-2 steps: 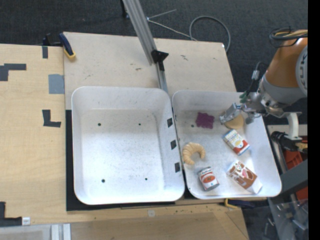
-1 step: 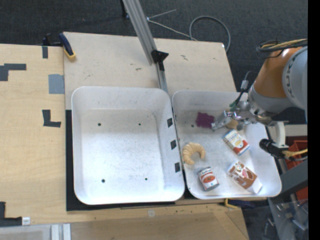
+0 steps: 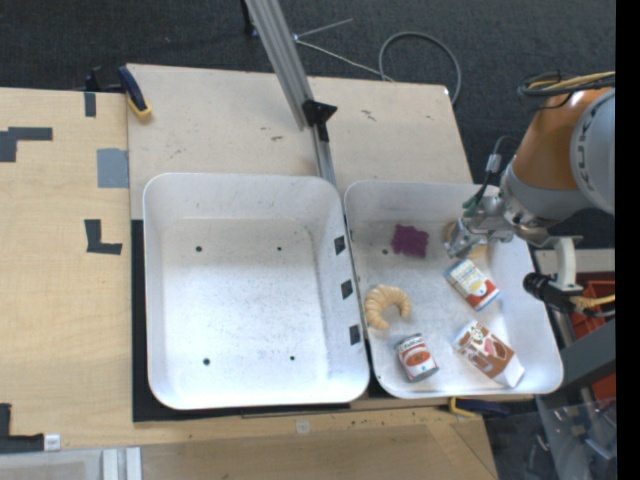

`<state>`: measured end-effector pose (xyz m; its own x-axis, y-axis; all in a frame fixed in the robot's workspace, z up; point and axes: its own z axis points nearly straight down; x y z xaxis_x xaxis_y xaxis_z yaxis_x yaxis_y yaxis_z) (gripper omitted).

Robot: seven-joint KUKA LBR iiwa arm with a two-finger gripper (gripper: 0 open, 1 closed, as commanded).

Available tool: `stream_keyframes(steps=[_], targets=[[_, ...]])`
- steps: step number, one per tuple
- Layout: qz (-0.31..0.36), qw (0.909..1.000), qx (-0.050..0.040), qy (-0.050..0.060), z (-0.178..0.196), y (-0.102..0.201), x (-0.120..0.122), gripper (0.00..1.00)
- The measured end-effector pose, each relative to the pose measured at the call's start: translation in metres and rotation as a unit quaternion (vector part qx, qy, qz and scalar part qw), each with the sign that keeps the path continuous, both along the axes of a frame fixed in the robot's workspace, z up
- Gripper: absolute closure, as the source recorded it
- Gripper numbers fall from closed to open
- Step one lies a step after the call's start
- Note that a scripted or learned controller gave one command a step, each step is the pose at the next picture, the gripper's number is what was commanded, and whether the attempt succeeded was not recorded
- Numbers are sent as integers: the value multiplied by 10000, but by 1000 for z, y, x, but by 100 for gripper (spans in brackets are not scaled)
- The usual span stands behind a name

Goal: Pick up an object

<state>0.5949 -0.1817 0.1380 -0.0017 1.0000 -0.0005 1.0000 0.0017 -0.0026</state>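
Over the right bin, the gripper hangs at two o'clock. Its finger spread cannot be told. A red-and-white carton lies just below.

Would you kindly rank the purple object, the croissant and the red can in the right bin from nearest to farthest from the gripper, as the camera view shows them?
From the gripper at the right bin's far right side:
1. Purple object, just to its left in the picture.
2. Croissant, lower, by the bin's left wall.
3. Red can, lowest, near the front rim.
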Motion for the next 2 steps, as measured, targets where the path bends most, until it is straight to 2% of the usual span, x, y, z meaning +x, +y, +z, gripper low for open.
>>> stream_keyframes(steps=[2], targets=[[-7, 10000, -6, -32, 92, 0, -8, 100]])
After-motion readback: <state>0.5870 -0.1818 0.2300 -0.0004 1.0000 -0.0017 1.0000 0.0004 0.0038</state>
